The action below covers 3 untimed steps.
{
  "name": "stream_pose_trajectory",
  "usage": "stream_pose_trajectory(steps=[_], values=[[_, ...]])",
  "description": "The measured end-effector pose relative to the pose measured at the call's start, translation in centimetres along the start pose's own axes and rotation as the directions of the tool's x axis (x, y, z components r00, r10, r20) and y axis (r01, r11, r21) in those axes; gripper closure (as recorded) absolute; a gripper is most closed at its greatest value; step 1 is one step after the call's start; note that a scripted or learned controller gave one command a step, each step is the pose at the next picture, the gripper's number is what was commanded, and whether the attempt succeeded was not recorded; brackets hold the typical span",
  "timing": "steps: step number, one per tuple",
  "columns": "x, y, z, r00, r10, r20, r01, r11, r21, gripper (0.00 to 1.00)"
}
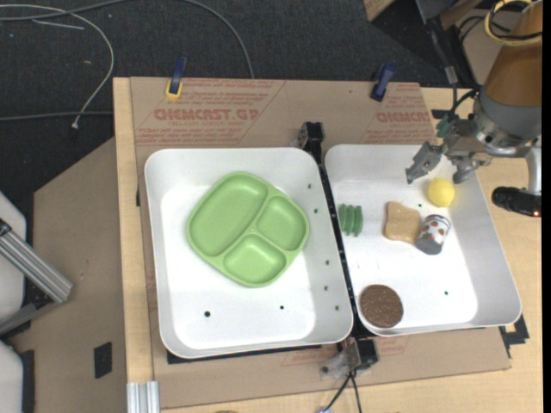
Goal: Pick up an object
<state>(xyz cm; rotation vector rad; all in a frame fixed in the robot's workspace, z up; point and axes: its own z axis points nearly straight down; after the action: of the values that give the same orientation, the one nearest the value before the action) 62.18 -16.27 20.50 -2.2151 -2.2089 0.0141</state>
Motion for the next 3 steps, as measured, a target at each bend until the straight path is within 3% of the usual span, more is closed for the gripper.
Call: stream_pose_trajectory(steps=[1, 3], values=[[0.1, 0.3, -0.9, 1.0, -0.003, 0.003, 0.003, 1.0, -0.015, 0.0], [0.4, 0.4, 9.5, 1.0, -0.004, 0.002, 0.004, 1.0, -0.013, 0.0]])
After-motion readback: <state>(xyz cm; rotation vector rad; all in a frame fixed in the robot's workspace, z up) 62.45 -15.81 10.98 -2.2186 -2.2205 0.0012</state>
